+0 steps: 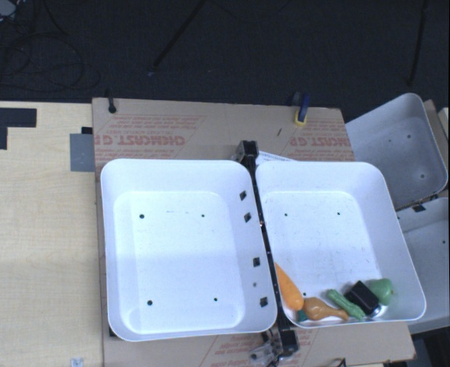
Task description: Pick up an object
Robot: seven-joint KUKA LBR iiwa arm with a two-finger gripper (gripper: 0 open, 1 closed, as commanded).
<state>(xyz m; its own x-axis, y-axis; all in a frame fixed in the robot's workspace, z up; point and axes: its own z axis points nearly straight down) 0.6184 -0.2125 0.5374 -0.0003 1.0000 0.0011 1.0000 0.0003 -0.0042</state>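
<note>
Looks like the pick hasn't started: everything sits in the right bin (378, 197), piled in its near corner. There's a smooth orange carrot-shaped piece (288, 286), a tan lumpy one (322, 308), a green knobbly toy (366, 297) and a black blocky thing (362, 296) on top. The left bin (125, 186) is glossy white plastic. Can't tell the jaw state.

Below me: two white bins (179, 176), orange carrot (288, 285), green toy (379, 289), black block (362, 297), tan wooden bench (34, 235).
</note>
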